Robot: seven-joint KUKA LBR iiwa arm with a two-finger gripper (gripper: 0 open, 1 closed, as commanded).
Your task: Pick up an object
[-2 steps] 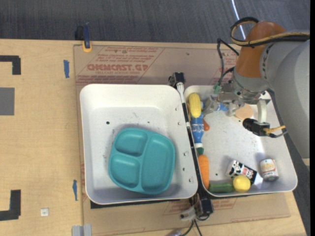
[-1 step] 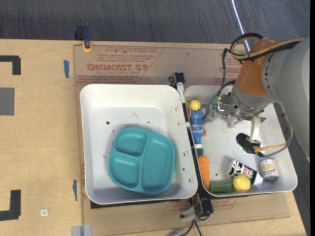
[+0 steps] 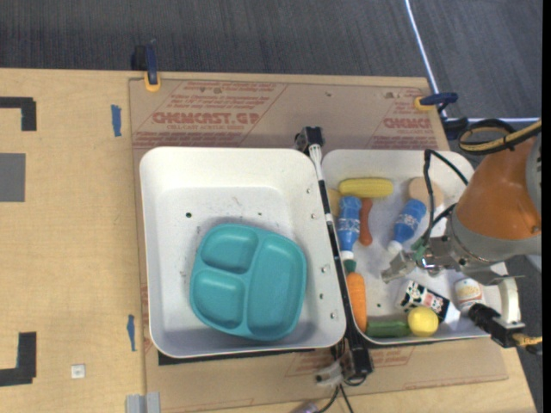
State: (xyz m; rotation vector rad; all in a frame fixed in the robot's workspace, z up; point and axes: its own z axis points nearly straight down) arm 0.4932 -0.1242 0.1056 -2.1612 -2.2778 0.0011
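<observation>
The left bin (image 3: 164,231) is holding a teal divided plate (image 3: 249,281). The arm (image 3: 499,205) is hanging over the right bin (image 3: 392,157), its gripper (image 3: 411,263) lying among crowded toys; I cannot tell its opening. The blue bottle (image 3: 407,222), carrot (image 3: 355,295) and lemon (image 3: 423,321) are sitting close, so a grasp is risking a nudge or slip.

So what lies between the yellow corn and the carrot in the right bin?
In the camera view, a blue bottle lies lengthwise between the corn above and the carrot below, along the right bin's left wall.
</observation>
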